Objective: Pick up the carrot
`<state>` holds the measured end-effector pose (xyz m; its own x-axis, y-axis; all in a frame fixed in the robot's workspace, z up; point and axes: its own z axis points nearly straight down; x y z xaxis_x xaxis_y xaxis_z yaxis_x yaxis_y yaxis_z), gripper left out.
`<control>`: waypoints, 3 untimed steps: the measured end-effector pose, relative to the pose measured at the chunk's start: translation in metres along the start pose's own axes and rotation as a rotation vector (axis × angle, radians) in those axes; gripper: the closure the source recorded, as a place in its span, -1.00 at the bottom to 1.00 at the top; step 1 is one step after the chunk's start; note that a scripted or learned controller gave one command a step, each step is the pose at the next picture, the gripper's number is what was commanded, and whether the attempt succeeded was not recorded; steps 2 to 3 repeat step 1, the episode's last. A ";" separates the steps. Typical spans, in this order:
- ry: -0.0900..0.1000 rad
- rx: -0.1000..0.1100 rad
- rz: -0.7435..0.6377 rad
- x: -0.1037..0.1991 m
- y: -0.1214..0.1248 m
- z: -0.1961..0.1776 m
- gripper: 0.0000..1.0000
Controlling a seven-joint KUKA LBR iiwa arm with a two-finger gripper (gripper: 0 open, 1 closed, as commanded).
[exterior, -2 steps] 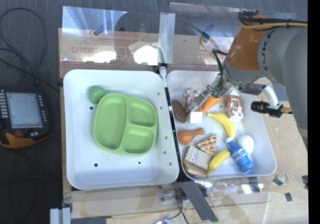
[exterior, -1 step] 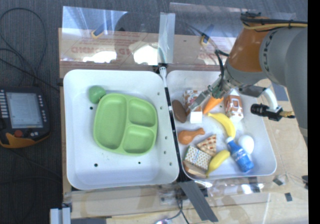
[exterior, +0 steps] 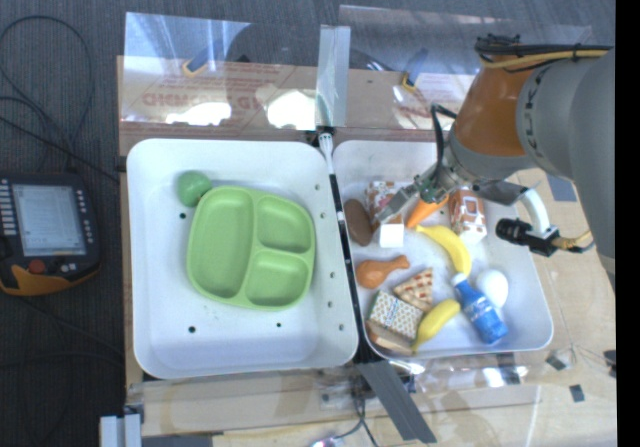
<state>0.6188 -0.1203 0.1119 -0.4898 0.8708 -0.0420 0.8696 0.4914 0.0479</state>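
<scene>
The end effector (exterior: 428, 193) is lowered into the right bin (exterior: 535, 335), at the bin's upper middle. Its grip condition cannot be determined from the camera view. The carrot (exterior: 424, 213) lies directly beneath and against the end effector tip, angled down toward the left. A white cube (exterior: 391, 234) sits just below-left of the end effector. A banana (exterior: 449, 247) lies just below it. A packaged item (exterior: 467, 214) rests immediately to its right. The green divided plate (exterior: 251, 246) occupies the left bin (exterior: 150, 235), well apart to the left.
</scene>
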 end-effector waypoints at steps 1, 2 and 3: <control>0.026 0.014 0.009 -0.012 0.005 0.003 -1.00; 0.026 0.014 0.009 -0.012 0.005 0.003 -1.00; 0.026 0.014 0.009 -0.012 0.005 0.003 -1.00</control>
